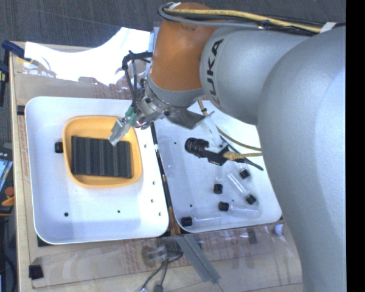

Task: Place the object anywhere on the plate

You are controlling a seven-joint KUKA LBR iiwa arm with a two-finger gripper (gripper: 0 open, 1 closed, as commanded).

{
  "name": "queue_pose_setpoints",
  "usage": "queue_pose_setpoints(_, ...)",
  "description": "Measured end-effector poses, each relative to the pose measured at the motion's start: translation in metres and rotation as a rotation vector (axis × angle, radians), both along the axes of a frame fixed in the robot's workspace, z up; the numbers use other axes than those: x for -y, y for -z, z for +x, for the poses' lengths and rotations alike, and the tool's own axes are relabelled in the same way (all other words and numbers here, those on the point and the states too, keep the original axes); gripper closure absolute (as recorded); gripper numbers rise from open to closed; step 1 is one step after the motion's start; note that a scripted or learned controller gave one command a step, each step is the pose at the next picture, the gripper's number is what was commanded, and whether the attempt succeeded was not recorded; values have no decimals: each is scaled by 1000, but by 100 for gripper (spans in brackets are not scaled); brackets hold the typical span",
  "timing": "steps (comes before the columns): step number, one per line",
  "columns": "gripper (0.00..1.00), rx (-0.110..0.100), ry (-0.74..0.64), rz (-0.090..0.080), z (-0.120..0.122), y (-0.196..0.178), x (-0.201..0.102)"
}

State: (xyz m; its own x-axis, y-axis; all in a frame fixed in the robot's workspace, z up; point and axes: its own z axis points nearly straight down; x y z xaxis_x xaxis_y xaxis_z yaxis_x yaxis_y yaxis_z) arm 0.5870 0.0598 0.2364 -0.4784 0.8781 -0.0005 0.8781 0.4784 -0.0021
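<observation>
Black ribbed block (pixel 102 157) lies on yellow plate (pixel 79 124) in left bin (pixel 79 219).

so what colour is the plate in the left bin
The plate is yellow-orange; the camera view shows it best.

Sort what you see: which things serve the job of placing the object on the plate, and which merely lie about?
Job: gripper over the plate's rim; yellow plate; dark ridged block on it, likely the object.
Lying about: small black piece beside the plate; clear black-capped tubes, right bin.
</observation>
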Motion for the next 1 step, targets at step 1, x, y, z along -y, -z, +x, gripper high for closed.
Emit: queue_pose_setpoints(1, 0, 0, 0, 0, 0, 0, 0)
